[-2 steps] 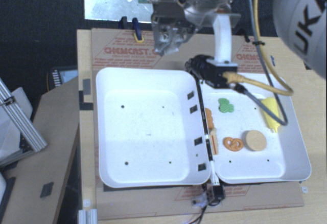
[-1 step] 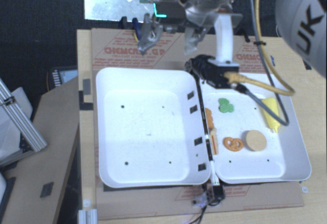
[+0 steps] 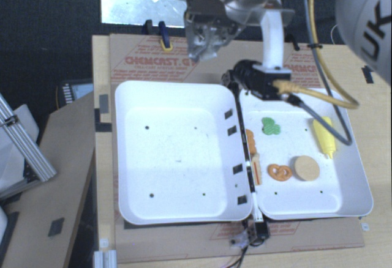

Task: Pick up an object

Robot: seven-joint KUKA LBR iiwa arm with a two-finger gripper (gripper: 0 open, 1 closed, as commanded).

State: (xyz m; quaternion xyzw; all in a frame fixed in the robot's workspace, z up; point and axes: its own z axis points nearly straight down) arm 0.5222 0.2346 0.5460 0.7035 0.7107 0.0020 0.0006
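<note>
Objects lie in the right bin (image 3: 352, 190), below and right of the pincer (image 3: 202, 49), well apart: yellow piece (image 3: 323, 136), green piece (image 3: 270, 126), pretzel (image 3: 279, 172), tan disc (image 3: 306, 168). Pincer state cannot be told; nothing is seen held. The isolated green piece is judged the best target

Yellow bottle (image 3: 324, 137) (right bin (image 3: 343, 196))

Two white bins sit side by side on a cardboard sheet (image 3: 153, 60) over the bench (image 3: 73, 138); the left bin (image 3: 171, 150) and right bin (image 3: 343, 193) touch along a black clipped seam (image 3: 240, 144); a blue-yellow clamp (image 3: 164, 35) grips the sheet's far edge; aluminium rails (image 3: 24, 141) lie far left.
</note>
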